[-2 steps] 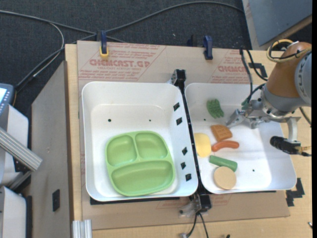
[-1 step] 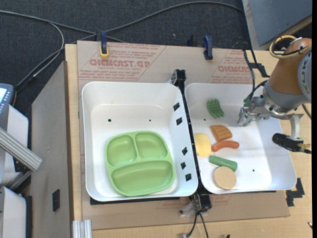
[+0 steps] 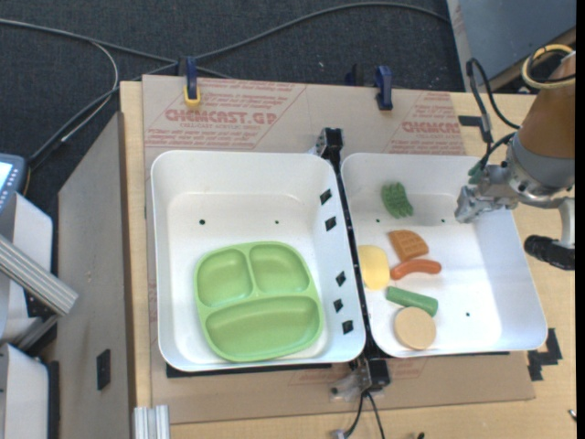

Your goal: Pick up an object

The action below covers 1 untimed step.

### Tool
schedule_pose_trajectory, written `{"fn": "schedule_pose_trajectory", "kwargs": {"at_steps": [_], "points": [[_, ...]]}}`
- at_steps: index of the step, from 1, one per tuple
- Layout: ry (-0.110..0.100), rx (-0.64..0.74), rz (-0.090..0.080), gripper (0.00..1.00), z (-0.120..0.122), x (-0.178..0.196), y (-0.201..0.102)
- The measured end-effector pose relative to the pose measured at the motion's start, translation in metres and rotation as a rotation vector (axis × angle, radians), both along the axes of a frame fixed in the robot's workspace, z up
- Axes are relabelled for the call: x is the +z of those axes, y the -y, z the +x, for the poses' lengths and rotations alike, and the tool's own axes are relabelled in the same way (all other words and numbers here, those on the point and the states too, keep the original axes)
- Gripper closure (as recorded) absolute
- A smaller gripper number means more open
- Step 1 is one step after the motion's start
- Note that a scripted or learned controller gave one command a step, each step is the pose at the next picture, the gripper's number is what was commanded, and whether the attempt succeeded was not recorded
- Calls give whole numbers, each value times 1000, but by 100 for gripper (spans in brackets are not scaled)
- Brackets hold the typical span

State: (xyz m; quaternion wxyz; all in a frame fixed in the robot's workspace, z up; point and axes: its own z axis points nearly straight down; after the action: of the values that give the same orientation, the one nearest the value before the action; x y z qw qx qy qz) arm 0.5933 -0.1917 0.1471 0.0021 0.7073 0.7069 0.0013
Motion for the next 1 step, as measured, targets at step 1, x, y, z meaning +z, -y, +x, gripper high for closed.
{"fn": "schedule_pose_trajectory", "kwargs": {"at_steps": [1], "points": [[0, 2, 0, 100, 0, 62, 6]]}}
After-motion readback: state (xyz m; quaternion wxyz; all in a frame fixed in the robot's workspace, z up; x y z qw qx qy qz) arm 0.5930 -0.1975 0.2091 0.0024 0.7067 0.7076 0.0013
